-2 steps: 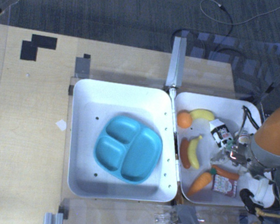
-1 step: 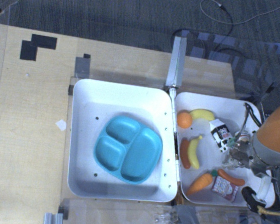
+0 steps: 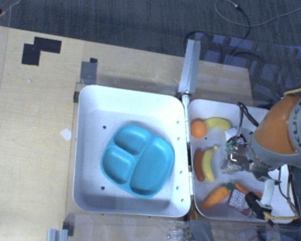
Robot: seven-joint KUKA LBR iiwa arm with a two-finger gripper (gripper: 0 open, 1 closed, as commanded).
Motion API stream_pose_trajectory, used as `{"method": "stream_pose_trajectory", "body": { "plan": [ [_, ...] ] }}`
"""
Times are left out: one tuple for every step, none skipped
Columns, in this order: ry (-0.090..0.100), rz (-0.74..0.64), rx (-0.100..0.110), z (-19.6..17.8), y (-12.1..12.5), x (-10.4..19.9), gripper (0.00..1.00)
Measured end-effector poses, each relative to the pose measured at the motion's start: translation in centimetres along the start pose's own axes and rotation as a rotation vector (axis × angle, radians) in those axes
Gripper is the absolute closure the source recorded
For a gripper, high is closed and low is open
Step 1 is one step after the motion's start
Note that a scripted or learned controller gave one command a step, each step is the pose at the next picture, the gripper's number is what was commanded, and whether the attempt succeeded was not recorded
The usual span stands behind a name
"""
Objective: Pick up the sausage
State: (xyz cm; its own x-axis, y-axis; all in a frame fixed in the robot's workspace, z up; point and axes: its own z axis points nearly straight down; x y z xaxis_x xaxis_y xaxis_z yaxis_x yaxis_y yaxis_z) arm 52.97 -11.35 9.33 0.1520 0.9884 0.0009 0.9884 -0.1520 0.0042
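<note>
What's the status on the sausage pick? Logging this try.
Gripper low in right bin, nothing seen held. Sausage by left wall, untouched. Banana lies alongside it.

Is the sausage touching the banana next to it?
Touching. In the camera view, the sausage lies against the left edge of the banana, no gap visible.

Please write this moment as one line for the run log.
gripper: over right bin | reddish-brown toy sausage: lying by bin's left wall, not grasped | stage: approach
</note>
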Motion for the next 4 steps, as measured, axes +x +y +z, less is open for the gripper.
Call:
{"method": "stream_pose_trajectory", "body": {
  "plan": [
    [-0.002, -0.03, -0.009, 0.3, 2.6, 1.3, 1.0],
    [-0.002, -0.152, -0.002, -8.4, -0.9, -4.4, 1.0],
    [-0.002, -0.152, -0.001, -8.3, -0.9, -4.4, 0.0],
    [-0.002, -0.067, -0.009, 0.4, -2.9, -6.7, 0.0]
  ]
}}
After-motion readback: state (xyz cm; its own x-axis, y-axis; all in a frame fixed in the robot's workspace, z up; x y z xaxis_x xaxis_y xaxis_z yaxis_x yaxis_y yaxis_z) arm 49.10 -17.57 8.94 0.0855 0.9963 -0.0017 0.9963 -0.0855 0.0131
